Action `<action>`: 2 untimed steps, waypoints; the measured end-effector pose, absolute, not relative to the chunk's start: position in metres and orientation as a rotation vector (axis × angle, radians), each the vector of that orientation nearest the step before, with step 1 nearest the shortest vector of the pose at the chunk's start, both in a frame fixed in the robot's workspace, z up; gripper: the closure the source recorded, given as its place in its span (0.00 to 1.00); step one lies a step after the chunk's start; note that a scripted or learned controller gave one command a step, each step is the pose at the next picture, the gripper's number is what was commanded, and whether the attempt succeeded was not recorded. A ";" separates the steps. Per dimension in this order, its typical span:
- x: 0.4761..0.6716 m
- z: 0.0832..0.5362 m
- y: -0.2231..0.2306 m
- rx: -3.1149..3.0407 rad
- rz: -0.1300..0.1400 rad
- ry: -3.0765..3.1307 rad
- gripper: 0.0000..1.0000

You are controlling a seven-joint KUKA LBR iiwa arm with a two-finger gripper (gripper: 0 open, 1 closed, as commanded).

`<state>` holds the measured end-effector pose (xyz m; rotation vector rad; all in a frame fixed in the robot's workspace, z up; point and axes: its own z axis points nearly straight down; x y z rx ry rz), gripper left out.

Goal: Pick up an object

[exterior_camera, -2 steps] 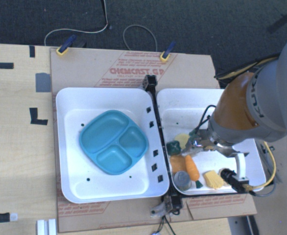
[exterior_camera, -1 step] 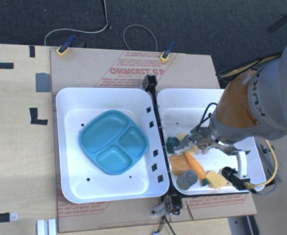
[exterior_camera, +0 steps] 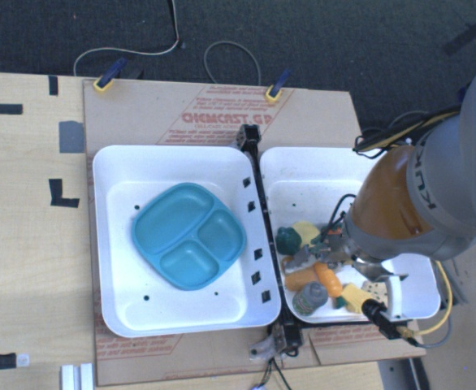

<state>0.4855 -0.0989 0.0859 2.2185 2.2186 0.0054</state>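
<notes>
— Where is the arm (exterior_camera: 417,201) placed?
— Over the right bin (exterior_camera: 303,162), with the gripper (exterior_camera: 335,254) lowered into a pile: teal piece (exterior_camera: 287,239), yellow piece (exterior_camera: 307,232), carrot (exterior_camera: 327,280), grey cup (exterior_camera: 309,298).
— And the jaws?
— That cannot be told.
— What is seen in the left bin (exterior_camera: 108,218)?
— A blue tray (exterior_camera: 189,236).

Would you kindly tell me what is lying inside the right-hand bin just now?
The right bin holds a small heap: a teal ball, a pale yellow piece, an orange carrot-like piece and a grey lump. The arm covers the bin's right part, so anything beneath it is hidden.
</notes>
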 end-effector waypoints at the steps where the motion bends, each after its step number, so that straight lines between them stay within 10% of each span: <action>1: 0.488 0.099 -0.100 2.215 0.008 2.214 1.00; 2: 0.540 0.200 -0.050 2.206 0.013 2.226 1.00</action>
